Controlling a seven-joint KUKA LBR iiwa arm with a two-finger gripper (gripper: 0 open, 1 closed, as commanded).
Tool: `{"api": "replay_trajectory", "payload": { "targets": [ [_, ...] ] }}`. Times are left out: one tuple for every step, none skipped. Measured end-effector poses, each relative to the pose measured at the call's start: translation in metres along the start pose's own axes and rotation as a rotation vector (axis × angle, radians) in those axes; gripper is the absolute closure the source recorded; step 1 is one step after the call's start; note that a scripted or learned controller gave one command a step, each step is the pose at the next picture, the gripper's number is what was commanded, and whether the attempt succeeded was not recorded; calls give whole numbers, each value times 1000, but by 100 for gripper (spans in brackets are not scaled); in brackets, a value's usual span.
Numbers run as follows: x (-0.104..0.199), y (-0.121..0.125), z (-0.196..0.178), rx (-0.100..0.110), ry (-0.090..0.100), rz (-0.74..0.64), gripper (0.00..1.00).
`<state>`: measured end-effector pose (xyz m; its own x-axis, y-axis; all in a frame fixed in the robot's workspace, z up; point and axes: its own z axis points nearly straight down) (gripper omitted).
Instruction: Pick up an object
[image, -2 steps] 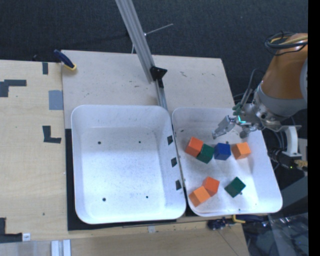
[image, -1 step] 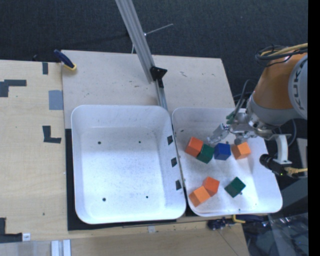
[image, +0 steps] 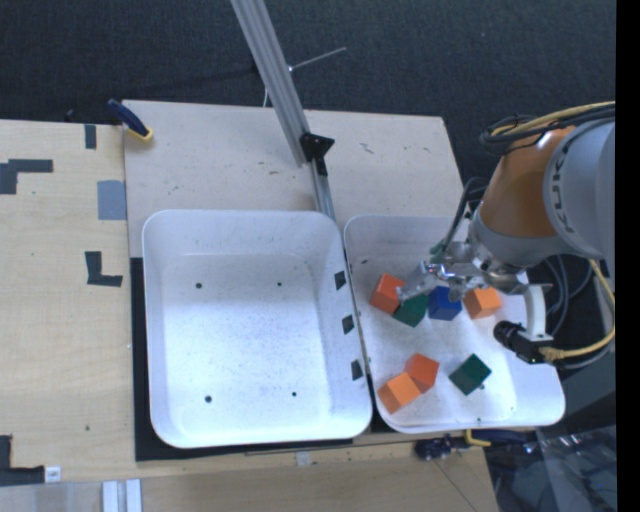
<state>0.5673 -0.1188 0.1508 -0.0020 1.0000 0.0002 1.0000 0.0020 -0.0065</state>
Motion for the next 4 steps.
{"api": "replay_trajectory", "payload": {
  "targets": [
    [-2,3,33,-16,-5,1,0],
    [-2,3,25,-14,-5,1,100],
    [3,5,-18,-8,0,0,100],
    [1,-1,-63,-9,-1,1,100]
  ]
}}
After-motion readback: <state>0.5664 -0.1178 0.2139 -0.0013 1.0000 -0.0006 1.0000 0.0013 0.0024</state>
